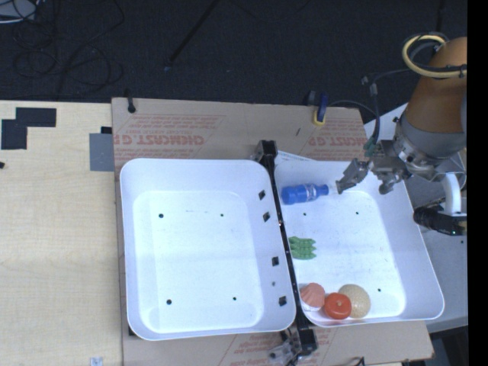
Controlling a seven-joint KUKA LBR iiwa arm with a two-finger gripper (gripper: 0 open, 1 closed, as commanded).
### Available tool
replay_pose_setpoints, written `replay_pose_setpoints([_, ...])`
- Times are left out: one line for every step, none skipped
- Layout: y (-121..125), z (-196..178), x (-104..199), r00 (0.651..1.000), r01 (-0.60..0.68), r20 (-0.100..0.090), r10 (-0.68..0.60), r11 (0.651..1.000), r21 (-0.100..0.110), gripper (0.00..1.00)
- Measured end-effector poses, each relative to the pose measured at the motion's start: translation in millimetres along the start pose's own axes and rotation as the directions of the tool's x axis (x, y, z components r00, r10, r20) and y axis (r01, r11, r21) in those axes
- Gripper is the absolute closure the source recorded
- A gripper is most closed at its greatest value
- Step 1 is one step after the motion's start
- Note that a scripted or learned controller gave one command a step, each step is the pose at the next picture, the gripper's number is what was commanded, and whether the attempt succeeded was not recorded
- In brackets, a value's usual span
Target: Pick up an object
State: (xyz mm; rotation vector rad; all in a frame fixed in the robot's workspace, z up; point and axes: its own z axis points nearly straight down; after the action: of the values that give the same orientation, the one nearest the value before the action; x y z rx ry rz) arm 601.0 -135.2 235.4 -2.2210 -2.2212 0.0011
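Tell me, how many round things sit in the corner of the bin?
3, bunched in the right white bin's near corner: a pink-and-white round piece, a red ball, and a tan ball. More could hide behind them.

Bottle (303, 194) probably behind pods (302, 248)

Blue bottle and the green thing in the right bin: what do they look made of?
Blue bottle: seems hard plastic, smooth and slightly glossy, with a pale highlight along its side and a white cap end. Green thing: probably moulded plastic or rubber, matte, with a ridged, pod-like surface; too small to tell which. Both lie in the right bin.
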Motion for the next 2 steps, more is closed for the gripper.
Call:
replay_pose_setpoints([-84,40,-83,1.000,-0.009,-0.001,0.009,1.000,0.009,0.00])
replay_pose_setpoints([-105,-48,-79,1.000,-0.002,0.002,0.002,1.000,-0.006,0.00])
